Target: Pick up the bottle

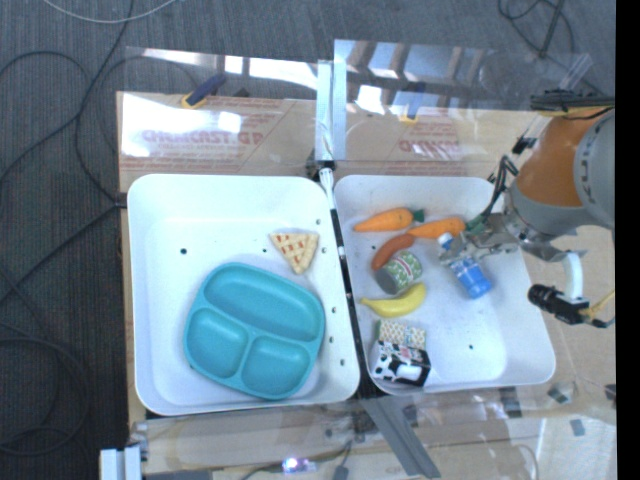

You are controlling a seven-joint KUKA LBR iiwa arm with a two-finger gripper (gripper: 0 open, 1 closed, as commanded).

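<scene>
Slantwise, bottle point(470, 273) lies flat, blue end toward bench front

Two shallow white plastic bins point(150, 268) sit side by side. There is one teal three-compartment plate point(255, 330), one tan waffle wedge point(296, 249), two orange toy carrots point(385, 220), one yellow toy banana point(395, 302), one small clear bottle with a blue base point(470, 276), and one black-and-white patterned carton point(402, 362).

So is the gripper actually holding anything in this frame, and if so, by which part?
It cannot be told. The gripper sits right at the upper end of the blue bottle in the right bin, but no hold is clear.
</scene>
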